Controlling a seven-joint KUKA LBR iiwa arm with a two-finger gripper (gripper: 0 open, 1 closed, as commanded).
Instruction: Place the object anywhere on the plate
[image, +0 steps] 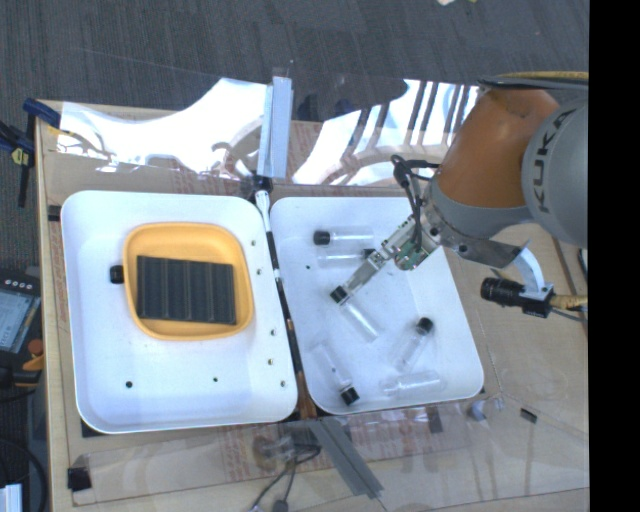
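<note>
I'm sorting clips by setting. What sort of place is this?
Probably a robotics lab bench: a KUKA arm reaches over two white bins, one with clear vials, the other a yellow plate.

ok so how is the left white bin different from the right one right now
The left bin holds a yellow plate with a dark ribbed slab lying on it; the right bin holds several clear vials with black caps, scattered loose at different angles. The gripper hangs over the right bin, while the left bin has no arm above it. Both are shallow, white, round-cornered and sit side by side.
</note>
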